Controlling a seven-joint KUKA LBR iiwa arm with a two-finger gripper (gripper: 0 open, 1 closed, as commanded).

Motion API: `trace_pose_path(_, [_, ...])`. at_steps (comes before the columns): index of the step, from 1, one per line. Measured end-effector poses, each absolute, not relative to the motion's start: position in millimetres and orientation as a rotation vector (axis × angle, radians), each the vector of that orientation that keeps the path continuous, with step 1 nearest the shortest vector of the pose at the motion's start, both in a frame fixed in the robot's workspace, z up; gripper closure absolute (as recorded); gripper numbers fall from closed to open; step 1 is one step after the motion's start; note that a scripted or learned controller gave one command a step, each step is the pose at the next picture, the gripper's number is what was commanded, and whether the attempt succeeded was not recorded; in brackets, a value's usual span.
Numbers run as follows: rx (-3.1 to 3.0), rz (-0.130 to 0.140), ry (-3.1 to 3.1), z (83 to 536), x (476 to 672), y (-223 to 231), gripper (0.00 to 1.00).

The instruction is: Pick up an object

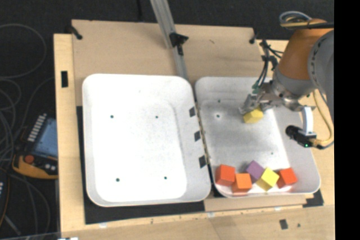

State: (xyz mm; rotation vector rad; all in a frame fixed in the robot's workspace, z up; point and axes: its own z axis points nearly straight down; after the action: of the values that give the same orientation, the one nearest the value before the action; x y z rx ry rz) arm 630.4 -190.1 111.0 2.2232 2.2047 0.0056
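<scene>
From the camera view above, the surface (pixel 135 48) is a pale wooden board carrying two shallow white bins side by side. The left bin (pixel 95 137) shows a plain white floor with a few small dark dots. The right bin (pixel 225 132) holds all the loose pieces. The arm (pixel 301 62), grey with an orange band above the wrist, comes in from the right and bends down over the upper part of the right bin. Its tool (pixel 251 105) sits low over the bin floor, and a yellow block (pixel 253 116) lies directly under its tip, touching or nearly touching it (whether the block is actually pinched or merely sits beneath the tip cannot be told from this angle, and the tool's state cannot be told either). Well apart from it, along the near edge of the right bin, a row of blocks is gathered: an orange-red block (pixel 226 173) at the left, a smaller orange block (pixel 243 181) just beside it, a purple block (pixel 256 170) a little behind, a second yellow block (pixel 270 178) next to the purple one, and another orange-red block (pixel 288 176) at the right end. A slanted metal pole (pixel 160 3) rises from the back of the surface between the bins. Off the surface at the left, a handheld control pendant (pixel 39 146) lies on the dark floor among black cables (pixel 17 76).
</scene>
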Motion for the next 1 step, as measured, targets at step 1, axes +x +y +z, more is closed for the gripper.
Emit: trace_pose_path(1, [2.207, 0.012, 2.226, 209.9, 656.0, -109.5, 1.00])
